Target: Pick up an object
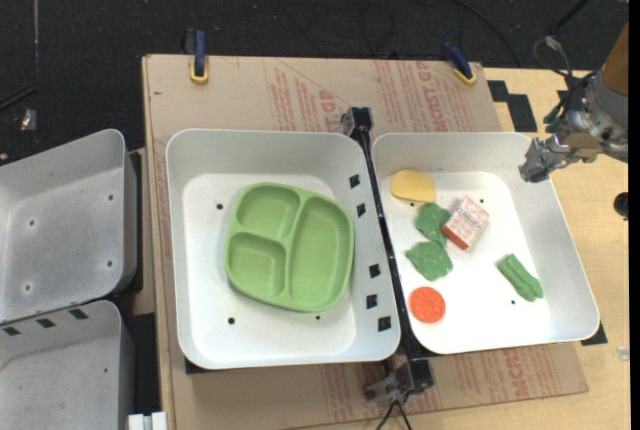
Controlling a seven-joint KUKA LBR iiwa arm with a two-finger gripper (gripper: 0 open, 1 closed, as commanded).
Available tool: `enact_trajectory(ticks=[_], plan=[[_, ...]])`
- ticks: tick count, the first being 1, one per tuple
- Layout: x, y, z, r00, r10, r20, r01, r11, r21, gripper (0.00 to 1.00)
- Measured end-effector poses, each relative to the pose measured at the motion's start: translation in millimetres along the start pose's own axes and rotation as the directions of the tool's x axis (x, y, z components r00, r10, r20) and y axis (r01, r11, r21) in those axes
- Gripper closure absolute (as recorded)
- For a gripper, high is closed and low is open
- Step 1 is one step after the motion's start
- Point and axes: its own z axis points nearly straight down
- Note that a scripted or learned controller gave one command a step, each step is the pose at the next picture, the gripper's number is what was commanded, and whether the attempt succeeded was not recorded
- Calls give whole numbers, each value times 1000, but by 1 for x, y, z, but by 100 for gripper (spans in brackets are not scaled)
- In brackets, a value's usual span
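Nearest the lens in the right bin (575,318) lies an orange-red disc (428,304), close to the divider between the two bins. Just beyond it sit a green leafy piece (430,261) and, off to the right, a green pod-shaped piece (521,277) lying apart from the rest. Further back, another green piece (432,220) touches a small red-and-white carton (466,223), and a yellow rounded piece (413,186) rests near the bin's far left corner. In the left bin (190,218) lies a green divided tray (290,245), three compartments up.

The gripper (537,164) hangs at the right bin's far right rim — well apart from every piece, the carton being nearest, down and to its left. Whether it stands apart or together cannot be told from this angle, and nothing shows within it.
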Motion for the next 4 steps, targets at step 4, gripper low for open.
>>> enact_trajectory(ticks=[4], plan=[[171,-19,-20,1000,-7,-5,7,1000,7,100]])
